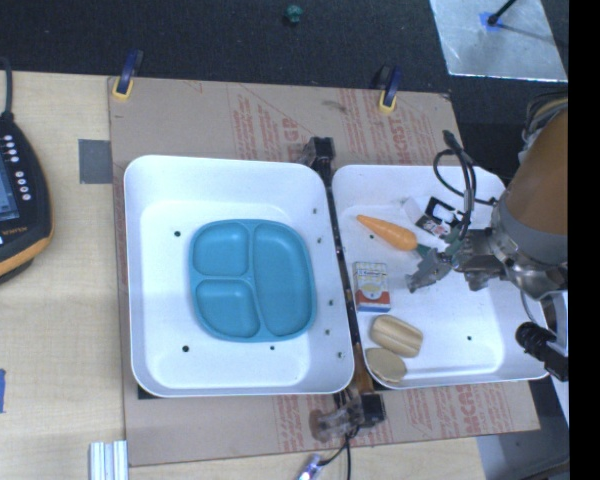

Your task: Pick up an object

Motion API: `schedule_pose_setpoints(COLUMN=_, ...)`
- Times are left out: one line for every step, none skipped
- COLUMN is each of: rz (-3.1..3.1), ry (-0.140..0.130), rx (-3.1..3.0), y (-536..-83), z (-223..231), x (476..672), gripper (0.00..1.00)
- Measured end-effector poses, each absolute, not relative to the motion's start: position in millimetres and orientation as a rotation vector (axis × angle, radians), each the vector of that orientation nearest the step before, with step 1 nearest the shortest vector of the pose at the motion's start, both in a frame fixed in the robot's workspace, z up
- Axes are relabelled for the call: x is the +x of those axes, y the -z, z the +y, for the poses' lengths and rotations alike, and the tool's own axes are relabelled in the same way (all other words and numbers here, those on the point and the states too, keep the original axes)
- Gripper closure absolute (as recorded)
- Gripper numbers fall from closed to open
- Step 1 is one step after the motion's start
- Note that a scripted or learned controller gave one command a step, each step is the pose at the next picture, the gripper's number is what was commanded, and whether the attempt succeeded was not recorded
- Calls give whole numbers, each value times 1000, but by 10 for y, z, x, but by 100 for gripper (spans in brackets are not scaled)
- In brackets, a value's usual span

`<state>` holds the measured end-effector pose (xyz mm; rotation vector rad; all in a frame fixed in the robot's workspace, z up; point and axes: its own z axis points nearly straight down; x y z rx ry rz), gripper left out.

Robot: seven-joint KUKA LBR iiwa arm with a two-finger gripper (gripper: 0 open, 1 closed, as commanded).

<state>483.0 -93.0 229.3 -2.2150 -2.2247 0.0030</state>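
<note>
Reaching in from the right, the gripper [427, 271] hangs low over the right bin [480, 353], its fingers slightly parted and holding nothing. Possible targets lie loose just beside it: a carrot [387, 231], a small box [370, 285] and a bread roll [396, 335]. A blue divided plate [252, 279] occupies the left bin [150, 268].

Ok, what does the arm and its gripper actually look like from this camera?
The arm is a bulky rounded grey body with an orange band on its upper part. Black cables loop from it toward the wrist. The gripper is dark grey metal, slim and angular, ending in narrow fingers. A small white tag with black markings sits near the cables.
</note>
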Motion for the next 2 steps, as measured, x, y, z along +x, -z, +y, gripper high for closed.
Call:
schedule_pose_setpoints(rz=-2225, ry=-6, rx=-2215, y=-1527, z=-1338, x=5350, gripper=0)
schedule_pose_setpoints(rz=-2227, ry=-3, rx=-2214, y=-1690, z=-1028, x=5944, gripper=0)
